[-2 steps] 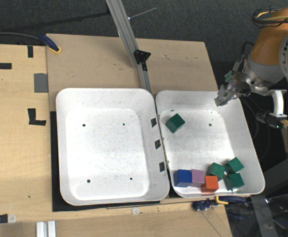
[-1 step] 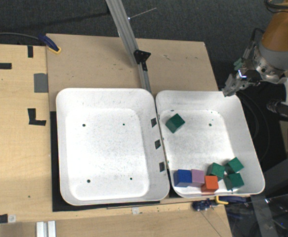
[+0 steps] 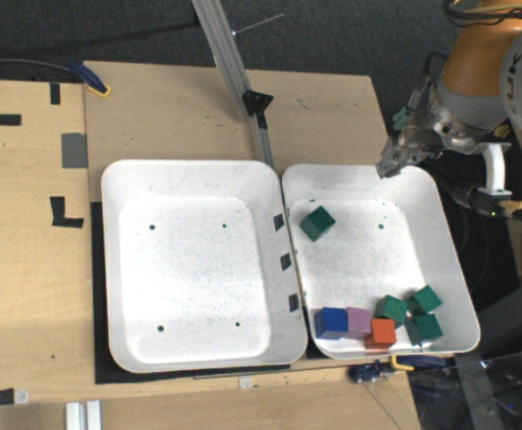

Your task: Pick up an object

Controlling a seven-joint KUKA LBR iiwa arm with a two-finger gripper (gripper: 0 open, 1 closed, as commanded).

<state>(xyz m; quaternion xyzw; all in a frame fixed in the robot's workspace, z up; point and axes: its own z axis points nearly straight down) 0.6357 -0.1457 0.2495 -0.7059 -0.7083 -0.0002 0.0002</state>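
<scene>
A small dark green block lies alone in the upper left part of the right-hand shallow white bin; it looks roughly cubic, so no long axis can be made out, and it sits turned so its corners point up and down the view like a diamond. Along the near wall of the same bin a cluster of small blocks is packed together: a blue cube, a pale purple cube touching it, an orange cube just beside that, and three more green blocks bunched at the right corner. The left-hand shallow white bin lies alongside, their rims touching. The grey arm with its orange band reaches in from the upper right, its wrist angled down and leftward, and the two-finger gripper hangs at the far right rim of the right-hand bin, well apart from every block and with nothing between its tips; whether they are apart or together cannot be told.
</scene>
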